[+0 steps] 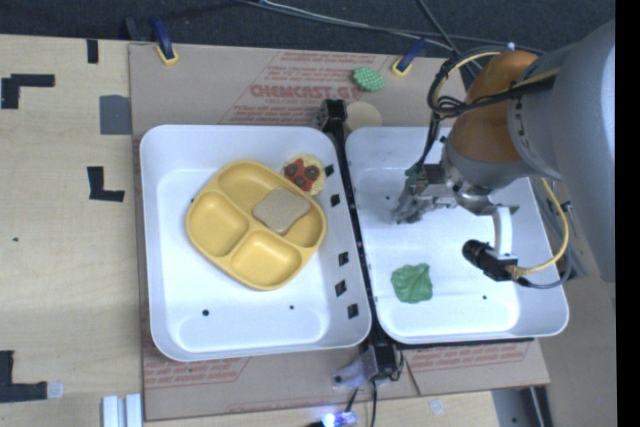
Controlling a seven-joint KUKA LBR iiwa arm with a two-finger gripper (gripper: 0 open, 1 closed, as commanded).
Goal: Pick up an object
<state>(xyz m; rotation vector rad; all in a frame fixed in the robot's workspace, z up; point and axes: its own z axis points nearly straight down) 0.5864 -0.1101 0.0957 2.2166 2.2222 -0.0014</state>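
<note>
The bench point(60, 245) bears two white bins point(170, 315), perhaps cardboard-backed.

Hand point(408, 205) low in rt bin point(530, 320); green lump point(412, 282) nr it; yellow tray point(230, 235) in lt bin point(170, 315).

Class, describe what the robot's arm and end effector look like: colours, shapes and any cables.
The arm is bulky, rounded and grey, with an orange band above the wrist. Black and yellow cables loop around it. The end effector is small, grey and metallic.
</note>
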